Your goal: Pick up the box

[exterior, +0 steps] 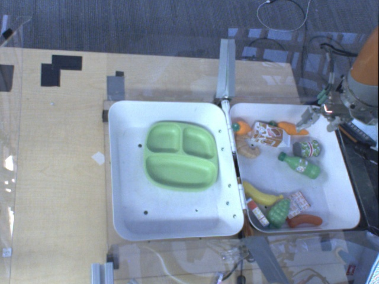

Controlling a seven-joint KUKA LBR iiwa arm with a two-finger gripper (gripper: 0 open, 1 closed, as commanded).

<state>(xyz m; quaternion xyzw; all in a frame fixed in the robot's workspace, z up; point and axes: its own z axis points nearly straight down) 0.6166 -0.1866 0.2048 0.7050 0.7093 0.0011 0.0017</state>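
The hand (320,116) hangs over the right bin's (349,209) far right corner, its fingers (305,118) spread apart with nothing between them. The box (267,134) lies well to its left, flat near the bin's far edge, beside an orange (241,126). A green bottle (299,164) lies nearer. The left bin (127,218) holds a green tray (180,155).

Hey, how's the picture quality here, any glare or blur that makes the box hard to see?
Camera view: even, soft lighting with faint shadows; the box in the right bin is small and its print blurry; the hand near the bin's far right corner looks smeared; clear panels along the left edge give pale reflections.
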